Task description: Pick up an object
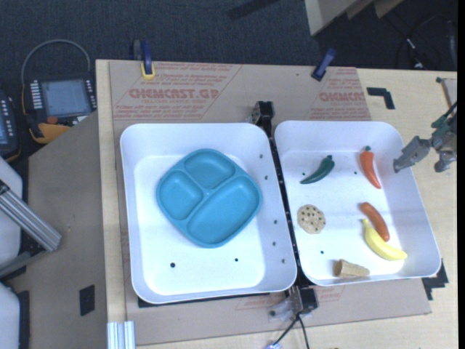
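The right bin (341, 126) holds several toy foods: a green pepper (318, 170), an orange carrot (370, 167), a round cookie (311, 218), a red sausage (375, 220), a yellow banana (383, 243) and a tan bread wedge (352, 269). My gripper (426, 158) hangs over the bin's right rim, at the view's right edge, just right of the carrot. Its fingers are spread open with nothing between them.
The left bin (132, 217) contains a blue divided plate (209, 196), lying flat near its middle. Both bins rest on a cardboard-covered bench (218, 93). A black clamp (263, 112) sits between the bins at the back.
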`<action>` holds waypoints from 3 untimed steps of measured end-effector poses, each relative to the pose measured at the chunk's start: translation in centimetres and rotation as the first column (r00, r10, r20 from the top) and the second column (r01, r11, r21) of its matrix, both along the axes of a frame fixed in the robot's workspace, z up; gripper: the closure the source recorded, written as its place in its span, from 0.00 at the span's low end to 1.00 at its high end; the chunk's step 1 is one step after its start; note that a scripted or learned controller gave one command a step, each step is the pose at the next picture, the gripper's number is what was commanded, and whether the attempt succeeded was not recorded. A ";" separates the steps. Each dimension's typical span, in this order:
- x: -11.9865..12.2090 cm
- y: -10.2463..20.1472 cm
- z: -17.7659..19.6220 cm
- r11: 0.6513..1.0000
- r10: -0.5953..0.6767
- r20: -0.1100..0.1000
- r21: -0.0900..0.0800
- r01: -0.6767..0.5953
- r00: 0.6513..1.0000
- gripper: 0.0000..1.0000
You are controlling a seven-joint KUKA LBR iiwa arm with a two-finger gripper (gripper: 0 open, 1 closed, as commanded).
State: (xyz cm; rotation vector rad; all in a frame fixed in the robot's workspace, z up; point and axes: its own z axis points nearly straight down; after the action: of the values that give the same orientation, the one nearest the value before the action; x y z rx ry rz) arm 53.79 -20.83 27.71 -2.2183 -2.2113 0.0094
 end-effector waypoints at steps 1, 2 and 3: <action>0.2 0.1 0.6 1.000 0.003 0.011 -0.003 -0.003 1.000 0.00; -0.4 -0.3 -5.5 1.000 0.002 0.004 0.000 -0.002 1.000 0.00; -0.2 0.6 -10.2 1.000 0.003 0.005 0.000 -0.003 1.000 0.00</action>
State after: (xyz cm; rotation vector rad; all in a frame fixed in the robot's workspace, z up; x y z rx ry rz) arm 53.59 -20.28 17.47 -2.2168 -2.2173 0.0036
